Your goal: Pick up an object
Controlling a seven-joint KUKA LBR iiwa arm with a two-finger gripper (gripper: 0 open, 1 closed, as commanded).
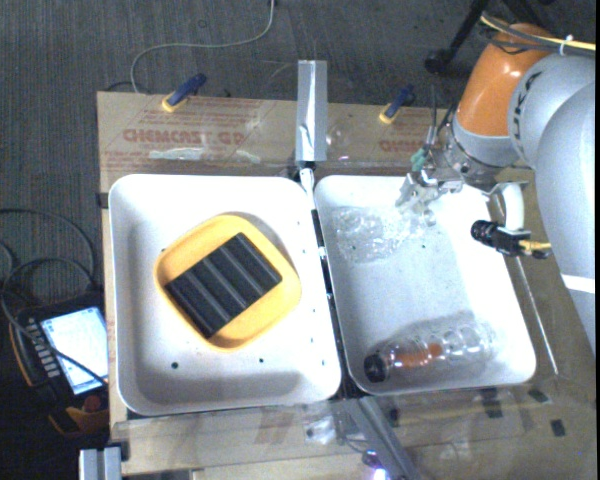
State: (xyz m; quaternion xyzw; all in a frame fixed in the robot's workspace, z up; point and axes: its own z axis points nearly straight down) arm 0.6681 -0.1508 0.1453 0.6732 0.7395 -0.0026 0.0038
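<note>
The surface (210,138) carries two shallow white bins side by side. In the left bin (140,208) lies a yellow tray-like object with dark ribbed slats on top (228,280), sitting near the bin's middle and turned at a slant.

The right bin (450,278) holds two clear things that are hard to read against the white floor. Toward 11 o'clock of that bin lies a crumpled clear plastic piece (365,233); its outline fades into the bin and its exact shape cannot be made out. Toward 6 o'clock, along the near wall, lies a clear plastic bottle (430,348) on its side, dark cap pointing to 9 o'clock, with an orange-brown patch inside near the cap end.

The arm (510,88) comes in from 3 o'clock, its orange band at the top right and its grey body cut off by the frame edge. The hand (425,183) hangs over the bin's 12 o'clock edge, just beside the crumpled plastic's far end. Whether it is spread or closed, and whether it touches or grips anything, cannot be told: its tips blur into the clear plastic below.

Two blue-and-yellow clamps (183,91) sit at the surface's far edge.
</note>
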